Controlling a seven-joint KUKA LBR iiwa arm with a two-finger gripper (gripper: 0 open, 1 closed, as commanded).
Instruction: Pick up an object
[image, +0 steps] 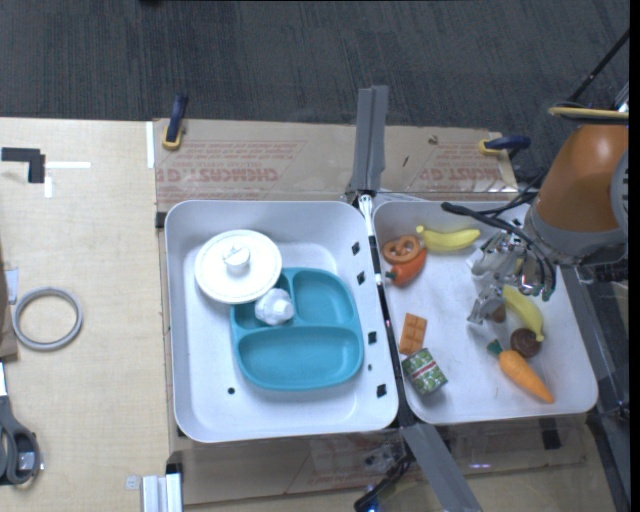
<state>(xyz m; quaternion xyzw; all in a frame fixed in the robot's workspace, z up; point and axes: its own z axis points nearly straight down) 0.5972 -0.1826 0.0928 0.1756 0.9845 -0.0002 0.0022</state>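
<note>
Yellow banana (526, 311), chocolate donut (525, 342) and carrot (525, 376) crowd the gripper (487, 305); its state unclear.

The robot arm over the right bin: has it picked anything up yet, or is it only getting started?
Nothing looks picked up yet. The gripper hangs low in the right bin, beside a banana, and I see nothing between its fingers. The carrot, the second banana and the rest lie on the bin floor. Grasping and lifting are left.
</note>
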